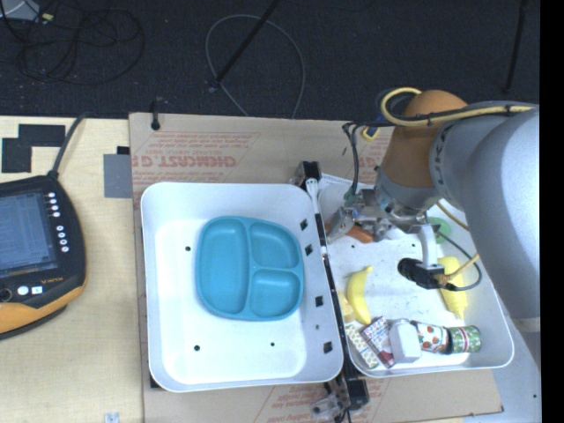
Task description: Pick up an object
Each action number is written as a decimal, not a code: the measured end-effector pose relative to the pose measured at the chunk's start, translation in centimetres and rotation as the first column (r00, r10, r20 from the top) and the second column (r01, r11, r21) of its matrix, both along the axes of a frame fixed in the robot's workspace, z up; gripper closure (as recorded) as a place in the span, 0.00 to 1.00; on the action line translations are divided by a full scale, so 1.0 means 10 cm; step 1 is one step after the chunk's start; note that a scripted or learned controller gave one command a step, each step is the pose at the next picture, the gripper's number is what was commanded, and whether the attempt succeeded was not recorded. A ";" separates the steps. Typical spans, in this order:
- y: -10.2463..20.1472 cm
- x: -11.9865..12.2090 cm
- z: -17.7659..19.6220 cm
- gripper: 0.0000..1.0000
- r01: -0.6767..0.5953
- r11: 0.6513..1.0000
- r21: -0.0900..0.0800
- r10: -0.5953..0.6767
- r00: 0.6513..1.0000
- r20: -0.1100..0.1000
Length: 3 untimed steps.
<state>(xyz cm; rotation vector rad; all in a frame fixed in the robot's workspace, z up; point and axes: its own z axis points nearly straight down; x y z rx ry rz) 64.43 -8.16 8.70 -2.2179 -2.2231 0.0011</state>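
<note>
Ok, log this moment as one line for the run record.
arm: over right bin | pincer: low at far-left corner, by orange item | grasp: unconfirmed | left bin: blue tray

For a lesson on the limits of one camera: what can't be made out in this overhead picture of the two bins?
- Gripper: in the camera view the arm's wrist covers it, so whether it is open or shut is hidden.
- Orange object under the gripper: mostly covered, cannot be identified.
- Right bin: its far right side is hidden by the arm.
- Small packets at the near edge: print too small to read.
</note>
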 end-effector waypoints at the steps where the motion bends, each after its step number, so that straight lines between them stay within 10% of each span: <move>1: -0.31 -0.76 0.01 0.00 0.006 1.000 0.001 -0.006 1.000 -0.006; 2: -0.07 -0.91 0.01 0.00 0.002 1.000 0.001 -0.002 1.000 -0.002; 3: -0.08 -0.90 0.12 1.00 0.008 1.000 0.004 -0.008 1.000 -0.002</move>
